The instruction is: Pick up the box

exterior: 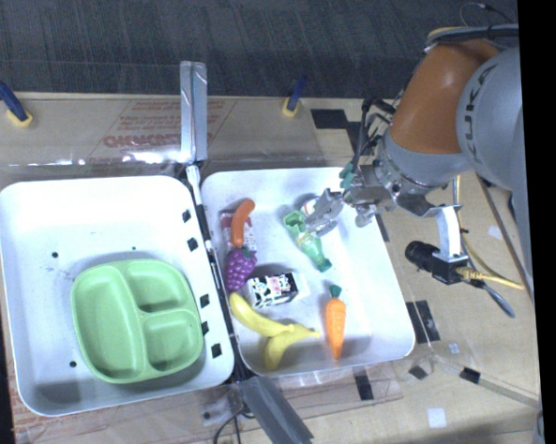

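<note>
the box (272, 289), a small white carton with black cow patches, lies in the middle of the right bin (386, 324), and it is crowded. purple grapes (240, 266) sit just beside its left end, the banana (269, 329) curves right under it, and the orange sausage (240, 222) lies a little further up. the carrot (334, 324) stands off to its right, apart from it. a descent onto the box could easily catch the grapes or the banana along with it, or nudge the box sideways against them so the fingers close on an edge and it slips out. the box also lies slightly tilted, so a grip lined up with the bin walls would likely meet it corner to corner.

the gripper (326, 211) hangs over the upper part of the right bin, well apart from the box and up and to its right. it sits directly above a green toy (307, 233), so a drop from here would most likely land on the wrong thing. i cannot tell how wide it is set, and nothing is visibly gripped by it. the left bin (24, 213) holds a green divided plate (138, 319).
</note>
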{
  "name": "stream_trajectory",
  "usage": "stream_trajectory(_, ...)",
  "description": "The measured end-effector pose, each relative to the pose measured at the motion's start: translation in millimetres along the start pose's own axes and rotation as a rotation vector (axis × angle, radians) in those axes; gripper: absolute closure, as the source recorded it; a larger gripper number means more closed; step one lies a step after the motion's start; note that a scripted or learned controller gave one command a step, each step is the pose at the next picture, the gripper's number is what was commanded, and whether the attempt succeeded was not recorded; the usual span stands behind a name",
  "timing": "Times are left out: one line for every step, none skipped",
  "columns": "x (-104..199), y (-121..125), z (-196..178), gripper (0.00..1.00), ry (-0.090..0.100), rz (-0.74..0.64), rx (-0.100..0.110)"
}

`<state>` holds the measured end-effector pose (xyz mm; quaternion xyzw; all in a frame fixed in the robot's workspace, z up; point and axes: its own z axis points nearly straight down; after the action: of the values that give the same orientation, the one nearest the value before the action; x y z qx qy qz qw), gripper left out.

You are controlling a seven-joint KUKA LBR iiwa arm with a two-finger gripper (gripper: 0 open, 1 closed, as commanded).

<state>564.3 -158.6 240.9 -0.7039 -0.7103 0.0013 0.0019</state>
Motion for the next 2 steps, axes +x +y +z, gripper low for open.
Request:
stream_trajectory(91.7,-8.0,50.8,0.00,0.000,0.067,0.001)
stream_trajectory(190.3,-37.4,33.5,0.00,0.000,0.150,0.001)
